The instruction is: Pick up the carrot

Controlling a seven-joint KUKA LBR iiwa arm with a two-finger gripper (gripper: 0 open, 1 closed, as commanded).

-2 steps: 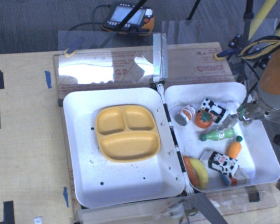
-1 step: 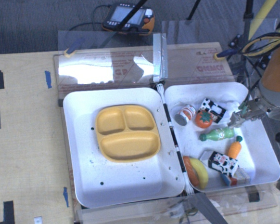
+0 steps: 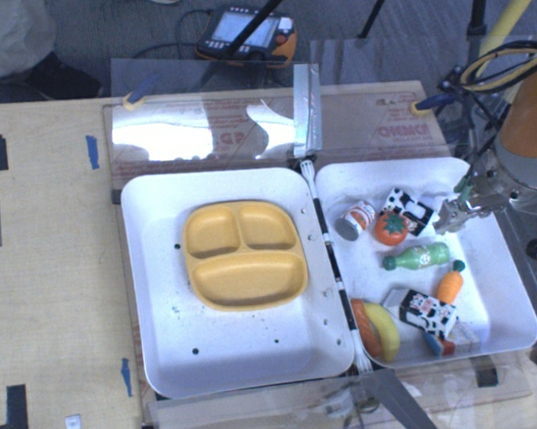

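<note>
Camera view: small orange plastic carrot (image 3: pixel 450 285) with green top lies near the right bin's (image 3: pixel 511 264) right wall.
The hand (image 3: pixel 455 215) hovers at that wall farther back; its spread cannot be told. A green plastic bottle (image 3: pixel 418 259) lies just beside the carrot, its label unreadable; a black-and-white cow-patterned carton (image 3: pixel 428 313) sits nearer the front edge.

A divided plate (image 3: pixel 244 254) lies in the left bin (image 3: pixel 154 292). In the right bin (image 3: pixel 508 315), the carrot (image 3: pixel 451 284) lies just beside the bottle (image 3: pixel 418 259), with the tomato (image 3: pixel 391 228) behind and the banana (image 3: pixel 380 327) left, nearer the front.
</note>
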